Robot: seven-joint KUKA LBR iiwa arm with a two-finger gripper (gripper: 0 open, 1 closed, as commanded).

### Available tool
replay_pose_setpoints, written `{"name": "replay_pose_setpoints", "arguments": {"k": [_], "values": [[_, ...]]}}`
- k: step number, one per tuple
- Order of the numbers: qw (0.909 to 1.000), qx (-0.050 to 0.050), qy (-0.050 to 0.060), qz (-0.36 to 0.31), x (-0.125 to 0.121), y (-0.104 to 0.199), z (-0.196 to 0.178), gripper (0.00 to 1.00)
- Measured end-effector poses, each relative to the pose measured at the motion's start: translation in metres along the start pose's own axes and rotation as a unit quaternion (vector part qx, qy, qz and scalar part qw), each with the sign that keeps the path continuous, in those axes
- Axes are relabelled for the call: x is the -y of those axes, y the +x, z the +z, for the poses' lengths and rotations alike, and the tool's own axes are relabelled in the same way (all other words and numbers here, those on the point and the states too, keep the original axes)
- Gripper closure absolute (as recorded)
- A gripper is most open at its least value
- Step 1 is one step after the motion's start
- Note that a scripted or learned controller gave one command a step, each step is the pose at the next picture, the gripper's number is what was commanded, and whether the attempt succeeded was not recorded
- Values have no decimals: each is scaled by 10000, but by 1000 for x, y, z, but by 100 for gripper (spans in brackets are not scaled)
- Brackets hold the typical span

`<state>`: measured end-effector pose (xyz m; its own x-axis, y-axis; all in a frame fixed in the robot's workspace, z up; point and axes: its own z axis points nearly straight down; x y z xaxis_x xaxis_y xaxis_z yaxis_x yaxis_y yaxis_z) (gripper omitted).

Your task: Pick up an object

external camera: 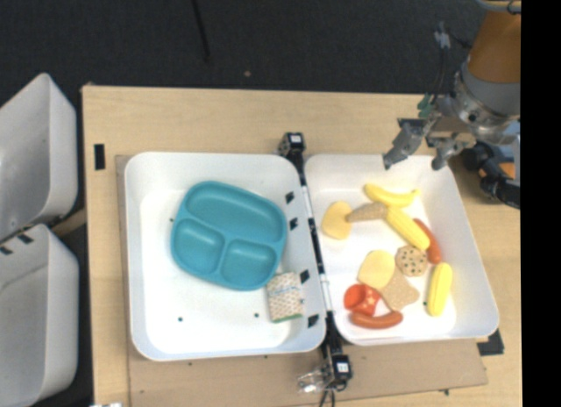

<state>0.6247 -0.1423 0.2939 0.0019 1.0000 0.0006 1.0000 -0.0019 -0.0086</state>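
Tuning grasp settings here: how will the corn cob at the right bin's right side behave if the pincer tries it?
The corn cob looks rounded and elongated, so it may roll sideways when nudged. Its glossy yellow surface suggests smooth plastic, likely slippery between the fingers. It looks like toy food, so probably light and stiff. The pincer hangs above the right bin's far edge.

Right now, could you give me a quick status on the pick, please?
Gripper open, above right bin's far edge, holding nothing. Toy food untouched below. Nothing in the way.
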Motion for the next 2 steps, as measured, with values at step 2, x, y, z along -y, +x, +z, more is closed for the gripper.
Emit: {"name": "replay_pose_setpoints", "arguments": {"k": [2], "values": [[10000,8,-21,-4,-1,2,57,0]]}}
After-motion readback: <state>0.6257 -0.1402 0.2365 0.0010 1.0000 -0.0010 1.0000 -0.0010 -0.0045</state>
